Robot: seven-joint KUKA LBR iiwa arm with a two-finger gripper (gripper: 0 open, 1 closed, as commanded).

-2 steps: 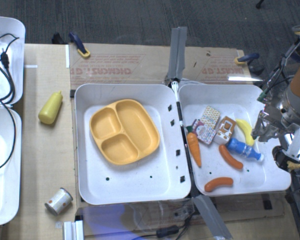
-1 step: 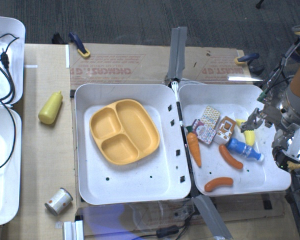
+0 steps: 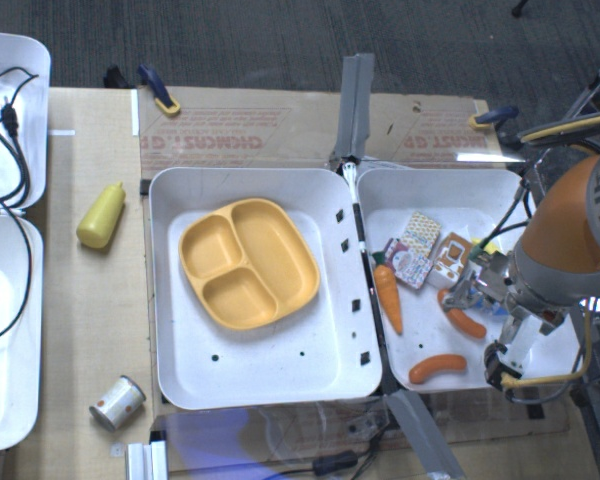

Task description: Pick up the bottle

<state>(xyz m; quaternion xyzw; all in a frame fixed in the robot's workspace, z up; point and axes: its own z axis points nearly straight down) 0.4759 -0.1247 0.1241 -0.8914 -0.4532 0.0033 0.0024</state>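
The yellow bottle [image 3: 101,216] lies on the bench to the left of the left bin [image 3: 165,298], outside both bins. My gripper [image 3: 474,290] is far from it, low inside the right bin [image 3: 500,190], just above a red sausage [image 3: 466,321] and next to some small packets [image 3: 417,250]. The grey wrist and the orange band rise from it toward the right edge.
A yellow divided plate [image 3: 248,263] sits in the left bin. The right bin also holds a carrot [image 3: 387,298], a second sausage [image 3: 438,368] and another packet [image 3: 448,259]. A small can [image 3: 117,401] lies on the bench at the lower left. Blue clamps [image 3: 157,88] hold the back cardboard.
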